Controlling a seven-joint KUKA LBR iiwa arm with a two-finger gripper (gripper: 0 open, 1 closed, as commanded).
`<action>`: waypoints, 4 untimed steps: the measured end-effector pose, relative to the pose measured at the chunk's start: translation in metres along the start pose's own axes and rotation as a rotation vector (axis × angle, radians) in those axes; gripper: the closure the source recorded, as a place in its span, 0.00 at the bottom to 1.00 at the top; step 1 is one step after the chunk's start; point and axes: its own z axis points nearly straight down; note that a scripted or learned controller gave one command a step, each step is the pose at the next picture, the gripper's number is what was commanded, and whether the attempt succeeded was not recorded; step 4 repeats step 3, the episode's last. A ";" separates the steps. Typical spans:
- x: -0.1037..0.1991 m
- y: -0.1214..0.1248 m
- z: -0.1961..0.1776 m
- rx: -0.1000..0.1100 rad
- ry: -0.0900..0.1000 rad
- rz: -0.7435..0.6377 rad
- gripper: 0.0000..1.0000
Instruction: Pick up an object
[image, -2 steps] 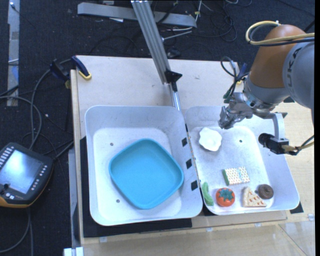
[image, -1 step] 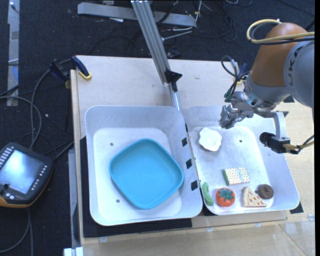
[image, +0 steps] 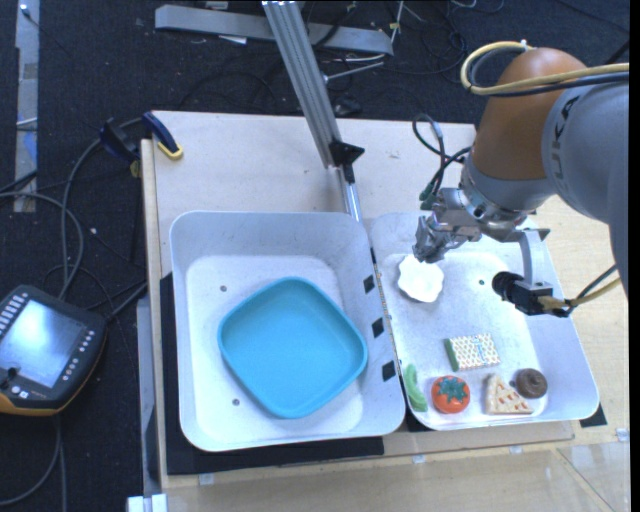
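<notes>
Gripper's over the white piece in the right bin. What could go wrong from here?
1. The gripper is at the upper edge of the white piece, not its middle; an off-centre pinch may slip.
2. The piece looks flat and low; the gripper may hit the right bin floor.
3. It lies near the bin's left wall, limiting clearance.

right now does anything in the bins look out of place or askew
Mostly tidy. The blue plate sits turned at an angle in the left bin. A green item lies wedged against the right bin's left wall, apart from the other small items.
</notes>
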 end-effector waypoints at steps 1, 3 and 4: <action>0.055 -0.022 -0.010 0.000 0.001 -0.002 1.00; 0.149 -0.065 -0.005 0.002 0.000 0.000 1.00; 0.149 -0.065 -0.005 0.002 0.000 0.000 1.00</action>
